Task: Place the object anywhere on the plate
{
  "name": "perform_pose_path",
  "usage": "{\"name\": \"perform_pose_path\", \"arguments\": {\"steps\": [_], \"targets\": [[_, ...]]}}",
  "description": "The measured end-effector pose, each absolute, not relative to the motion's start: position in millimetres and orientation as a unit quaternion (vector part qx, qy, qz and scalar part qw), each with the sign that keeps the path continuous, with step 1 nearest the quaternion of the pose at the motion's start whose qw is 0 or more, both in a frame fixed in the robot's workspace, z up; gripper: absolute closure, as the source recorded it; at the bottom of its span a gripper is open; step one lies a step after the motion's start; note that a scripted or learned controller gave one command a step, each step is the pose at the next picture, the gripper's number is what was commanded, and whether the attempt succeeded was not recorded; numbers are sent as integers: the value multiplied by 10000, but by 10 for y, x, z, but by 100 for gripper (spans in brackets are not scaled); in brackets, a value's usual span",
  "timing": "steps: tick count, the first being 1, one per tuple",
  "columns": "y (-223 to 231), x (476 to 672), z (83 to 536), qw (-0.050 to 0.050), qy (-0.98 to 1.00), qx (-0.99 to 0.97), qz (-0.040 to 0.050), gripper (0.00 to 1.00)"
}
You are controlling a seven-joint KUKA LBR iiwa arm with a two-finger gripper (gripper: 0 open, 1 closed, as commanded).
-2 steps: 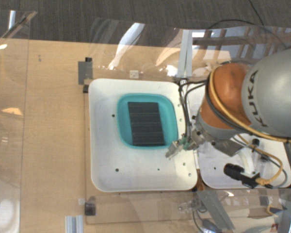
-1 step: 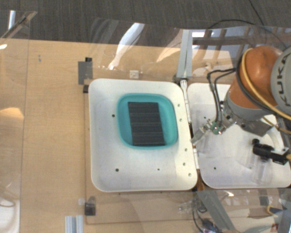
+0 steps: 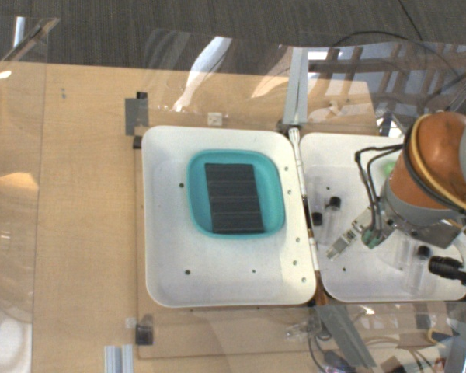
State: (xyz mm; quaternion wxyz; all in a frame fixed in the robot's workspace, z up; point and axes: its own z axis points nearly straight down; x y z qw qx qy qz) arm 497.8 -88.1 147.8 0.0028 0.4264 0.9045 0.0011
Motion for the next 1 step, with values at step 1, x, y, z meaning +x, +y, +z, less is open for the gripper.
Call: {"name": "perform_pose_path", "arguments": {"steps": [1], "targets": [[-934, 4935, 944, 125, 9199, 3920, 12, 0]]}}
